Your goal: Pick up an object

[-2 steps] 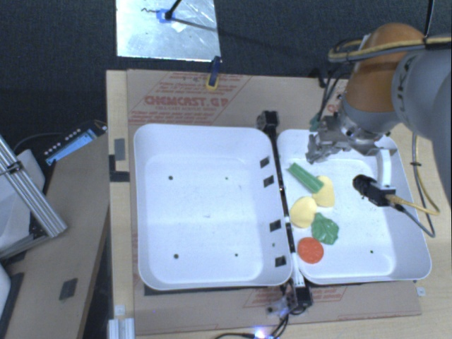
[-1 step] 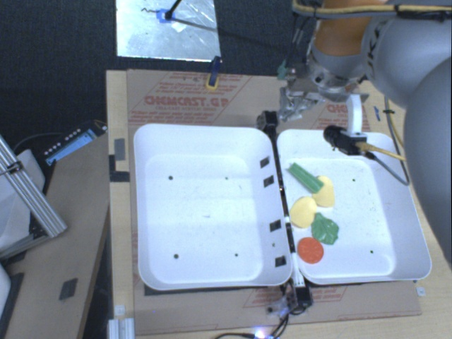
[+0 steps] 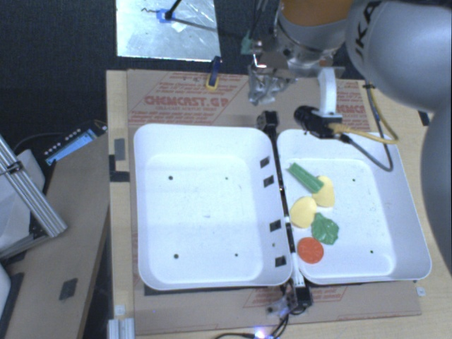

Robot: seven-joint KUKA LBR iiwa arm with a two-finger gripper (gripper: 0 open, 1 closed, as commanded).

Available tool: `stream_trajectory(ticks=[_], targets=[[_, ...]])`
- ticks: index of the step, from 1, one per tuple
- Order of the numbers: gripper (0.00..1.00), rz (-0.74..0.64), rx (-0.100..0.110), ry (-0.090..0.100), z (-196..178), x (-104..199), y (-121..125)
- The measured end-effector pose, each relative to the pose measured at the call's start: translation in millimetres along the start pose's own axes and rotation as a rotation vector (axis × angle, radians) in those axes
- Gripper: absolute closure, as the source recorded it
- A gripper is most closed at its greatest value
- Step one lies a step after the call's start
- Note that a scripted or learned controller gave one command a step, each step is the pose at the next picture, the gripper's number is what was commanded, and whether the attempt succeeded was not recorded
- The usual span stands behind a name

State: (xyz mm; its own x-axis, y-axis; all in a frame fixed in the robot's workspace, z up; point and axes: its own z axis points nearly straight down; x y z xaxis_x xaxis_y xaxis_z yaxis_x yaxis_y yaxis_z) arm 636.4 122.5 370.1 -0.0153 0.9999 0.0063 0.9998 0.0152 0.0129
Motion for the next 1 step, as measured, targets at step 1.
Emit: stream_trajectory(ticks=[1], targets=[[1.00, 0.003, 0.006, -0.001, -50.3, 66.0, -10.2]])
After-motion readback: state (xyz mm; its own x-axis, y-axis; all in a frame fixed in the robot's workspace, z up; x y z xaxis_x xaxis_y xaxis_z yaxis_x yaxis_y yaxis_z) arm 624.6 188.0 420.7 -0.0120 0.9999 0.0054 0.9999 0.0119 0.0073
